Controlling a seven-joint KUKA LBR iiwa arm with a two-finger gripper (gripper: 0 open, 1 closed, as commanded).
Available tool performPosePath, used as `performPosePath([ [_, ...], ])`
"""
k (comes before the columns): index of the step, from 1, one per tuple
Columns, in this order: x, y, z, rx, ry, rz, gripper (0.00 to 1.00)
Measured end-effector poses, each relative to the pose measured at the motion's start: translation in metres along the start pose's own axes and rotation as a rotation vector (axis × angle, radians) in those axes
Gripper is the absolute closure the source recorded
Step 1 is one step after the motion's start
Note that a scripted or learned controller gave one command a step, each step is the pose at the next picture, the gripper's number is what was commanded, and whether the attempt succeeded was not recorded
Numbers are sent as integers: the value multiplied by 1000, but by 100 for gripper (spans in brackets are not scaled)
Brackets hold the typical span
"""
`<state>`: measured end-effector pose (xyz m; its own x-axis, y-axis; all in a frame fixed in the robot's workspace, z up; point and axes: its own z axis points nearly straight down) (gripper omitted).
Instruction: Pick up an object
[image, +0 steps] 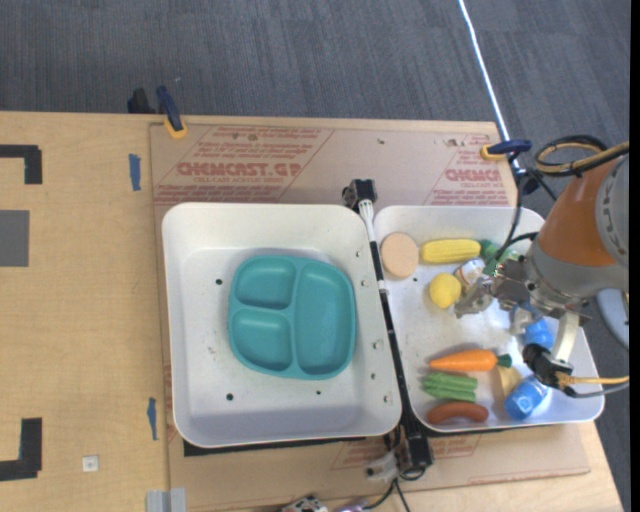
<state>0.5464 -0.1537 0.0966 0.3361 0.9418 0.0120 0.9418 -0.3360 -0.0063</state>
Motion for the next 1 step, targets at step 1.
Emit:
performPosePath([
  [1,86,55,10,-6,-12,93,0],
])
